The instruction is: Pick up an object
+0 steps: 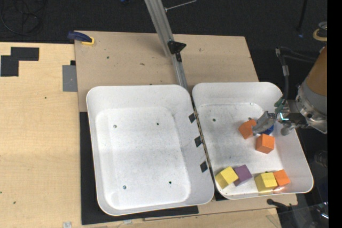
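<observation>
Camera view: pincer (265, 124) sits low in the right bin (235, 94) between two orange blocks (247, 128); you cannot tell its state. Blocks look light, rigid, flat-faced; grip yours across opposite flat sides, not corners.

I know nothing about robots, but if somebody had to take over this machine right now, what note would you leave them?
Gripper: low in the right bin, between two orange blocks; whether it grips anything cannot be told.
Blocks: all in the right bin. Yellow and purple near the front edge, another yellow and orange beside them.
Done: nothing visibly lifted.
Left: grasp one block and raise it.
</observation>
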`<action>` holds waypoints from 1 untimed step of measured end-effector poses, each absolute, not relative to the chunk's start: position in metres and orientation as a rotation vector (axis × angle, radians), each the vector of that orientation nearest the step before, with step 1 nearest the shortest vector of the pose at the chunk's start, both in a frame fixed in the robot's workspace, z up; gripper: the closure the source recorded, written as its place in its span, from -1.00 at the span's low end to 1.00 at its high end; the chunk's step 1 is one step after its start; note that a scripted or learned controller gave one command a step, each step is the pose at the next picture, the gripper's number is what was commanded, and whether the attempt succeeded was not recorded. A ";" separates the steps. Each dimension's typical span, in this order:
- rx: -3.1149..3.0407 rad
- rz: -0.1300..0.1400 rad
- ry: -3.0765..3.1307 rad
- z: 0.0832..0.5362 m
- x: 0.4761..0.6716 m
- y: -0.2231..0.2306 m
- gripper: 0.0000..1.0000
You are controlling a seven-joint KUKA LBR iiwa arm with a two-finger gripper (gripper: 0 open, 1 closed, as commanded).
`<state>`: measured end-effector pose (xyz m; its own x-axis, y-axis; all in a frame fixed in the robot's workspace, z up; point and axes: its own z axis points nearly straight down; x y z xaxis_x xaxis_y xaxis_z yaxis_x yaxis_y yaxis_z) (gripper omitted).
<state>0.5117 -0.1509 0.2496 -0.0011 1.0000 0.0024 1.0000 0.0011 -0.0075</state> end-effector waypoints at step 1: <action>-2.222 0.002 -2.217 0.252 0.512 -0.152 -1.00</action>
